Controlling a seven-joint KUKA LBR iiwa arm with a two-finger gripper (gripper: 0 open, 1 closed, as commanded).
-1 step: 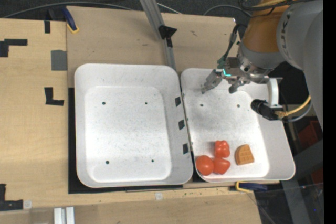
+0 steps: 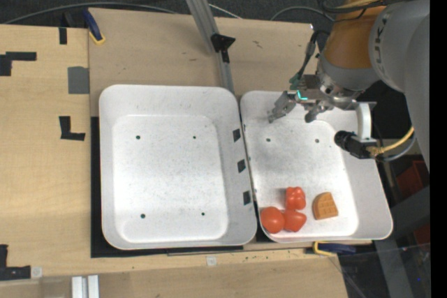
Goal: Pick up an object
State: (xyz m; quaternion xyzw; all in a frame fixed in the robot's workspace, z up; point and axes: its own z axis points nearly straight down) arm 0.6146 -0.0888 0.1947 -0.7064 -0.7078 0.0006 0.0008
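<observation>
Near the front edge of the right bin (image 2: 307,157) lie a red pepper-shaped piece (image 2: 295,197), a red round piece (image 2: 272,220) beside another red piece (image 2: 295,220), and a tan waffle-like block (image 2: 325,206). My gripper (image 2: 294,110) hangs over the far end of that bin, well behind these objects. Its two fingers (image 2: 280,109) are spread apart with nothing between them.
The left bin (image 2: 167,164) lies beside the right one, black clips joining their shared edge. A slanted metal pole (image 2: 202,10) rises behind the bins. The grey arm with its orange band (image 2: 356,38) fills the upper right. Black tape marks sit on the bench at left.
</observation>
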